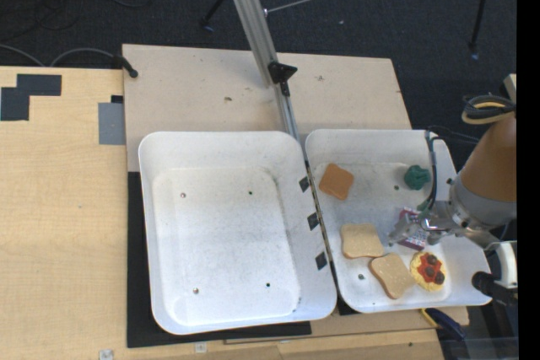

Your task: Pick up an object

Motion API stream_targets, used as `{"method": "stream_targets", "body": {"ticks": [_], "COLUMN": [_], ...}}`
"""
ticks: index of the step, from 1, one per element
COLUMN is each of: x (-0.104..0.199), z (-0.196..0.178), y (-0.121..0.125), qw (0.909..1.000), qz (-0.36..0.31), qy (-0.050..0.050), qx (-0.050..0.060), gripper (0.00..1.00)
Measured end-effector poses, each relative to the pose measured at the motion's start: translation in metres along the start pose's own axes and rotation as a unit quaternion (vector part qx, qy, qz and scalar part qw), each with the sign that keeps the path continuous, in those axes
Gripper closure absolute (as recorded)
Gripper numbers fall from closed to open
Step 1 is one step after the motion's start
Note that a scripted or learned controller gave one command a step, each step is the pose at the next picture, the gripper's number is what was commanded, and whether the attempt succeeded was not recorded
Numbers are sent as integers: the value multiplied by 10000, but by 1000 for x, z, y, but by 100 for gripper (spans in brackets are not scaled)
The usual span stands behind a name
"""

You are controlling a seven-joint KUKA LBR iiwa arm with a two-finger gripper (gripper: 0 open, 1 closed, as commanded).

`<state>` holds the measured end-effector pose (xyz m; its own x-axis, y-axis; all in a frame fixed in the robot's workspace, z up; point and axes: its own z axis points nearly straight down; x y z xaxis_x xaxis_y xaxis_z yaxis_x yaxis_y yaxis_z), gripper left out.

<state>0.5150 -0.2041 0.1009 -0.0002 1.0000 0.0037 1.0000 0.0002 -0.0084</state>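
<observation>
While the grey arm with its orange band [496,160] leans in over the right rim of the right-hand shallow white bin [371,143], the gripper [419,225] hangs low near that bin's right side, close above a small purplish, crumpled-looking item [412,241] that I cannot identify further. Whether the gripper is spread, closed, or clamped on anything cannot be told from this slant, so no grasp can be claimed.

Candidates for the pick all lie in the right bin: a flat orange-brown square piece [337,180] near its left wall, a small dark-green lump [416,176] toward the back right, two tan bread-like slices [363,241] [392,275] toward the front, and a yellow round piece with red and dark topping [429,271] near the front right corner. The left-hand white bin [160,152] sits beside it on the counter.

The step looks like the descent or closing stage. Next, the gripper should settle squarely on one item, close, then lift straight up.
</observation>
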Motion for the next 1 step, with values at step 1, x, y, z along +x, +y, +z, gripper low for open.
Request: {"method": "stream_targets", "body": {"ticks": [1], "x": [0], "z": [9], "y": [0], "qw": [10000], "qz": [11], "qy": [-14], "qx": [-33], "gripper": [0]}}
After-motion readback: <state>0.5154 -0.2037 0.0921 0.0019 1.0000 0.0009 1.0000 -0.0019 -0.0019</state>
